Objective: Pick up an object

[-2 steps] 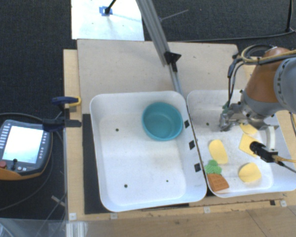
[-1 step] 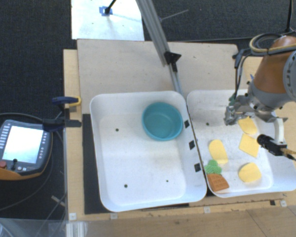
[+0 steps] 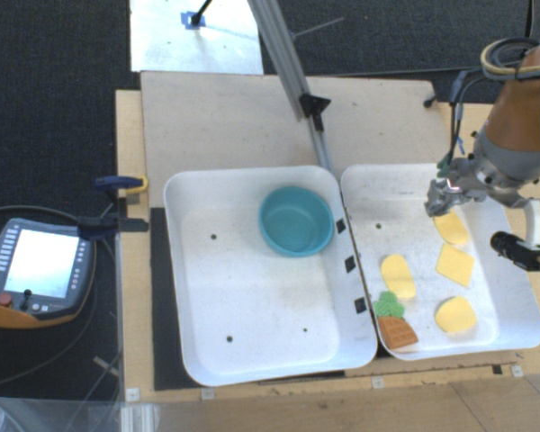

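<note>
The gripper sits low over the back of the right bin, just above the rearmost yellow piece. Finger state cannot be determined from this view, and nothing is visible between the fingers.

Right bin contents:
- 4 yellow pieces: the rearmost one, a square one just in front of it, a rounded one toward the bin's left side, and another near the front
- 1 green item touching 1 orange-brown item at the front left corner

The left bin holds 1 teal bowl near its back wall.

Task status: no object has been lifted; all items rest on the bin floors. The arm appears positioned for a descent on the rearmost yellow piece, though actual contact is possibly present and hard to confirm. Remaining steps: grasp 1 item, then raise it clear of the bin
</note>
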You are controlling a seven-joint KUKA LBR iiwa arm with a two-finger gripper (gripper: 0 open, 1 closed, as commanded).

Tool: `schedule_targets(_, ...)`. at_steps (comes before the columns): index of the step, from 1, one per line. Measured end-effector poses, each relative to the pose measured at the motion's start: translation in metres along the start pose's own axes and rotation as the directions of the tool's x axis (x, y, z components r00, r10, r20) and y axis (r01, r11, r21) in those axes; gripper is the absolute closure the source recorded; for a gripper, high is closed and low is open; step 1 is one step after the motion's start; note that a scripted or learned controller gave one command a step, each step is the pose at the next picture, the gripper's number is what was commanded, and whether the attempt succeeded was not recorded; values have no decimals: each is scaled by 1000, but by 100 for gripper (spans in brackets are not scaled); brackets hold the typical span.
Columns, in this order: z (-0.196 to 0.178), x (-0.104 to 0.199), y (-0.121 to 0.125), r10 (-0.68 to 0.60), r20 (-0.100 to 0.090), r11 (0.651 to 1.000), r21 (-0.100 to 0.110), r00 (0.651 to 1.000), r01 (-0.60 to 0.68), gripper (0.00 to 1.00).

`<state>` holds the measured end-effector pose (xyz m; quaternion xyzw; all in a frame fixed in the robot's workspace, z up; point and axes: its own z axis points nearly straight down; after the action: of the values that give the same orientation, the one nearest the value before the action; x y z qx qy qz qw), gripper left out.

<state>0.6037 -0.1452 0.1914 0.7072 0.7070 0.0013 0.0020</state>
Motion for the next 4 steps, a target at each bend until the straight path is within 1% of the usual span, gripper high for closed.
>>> schedule_targets(1, -61, 2, -5, -1, 0, 1000, -1, 1000, 1, 100)
schedule_targets(2, -64, 52, -29, -5, -2, 1000, 3, 1000, 5, 100)
schedule_targets(3, -61, 109, -38, -5, -2, 1000, 4, 1000, 5, 100)
schedule_targets(4, -61, 163, -62, -6, -2, 1000, 5, 1000, 6, 100)
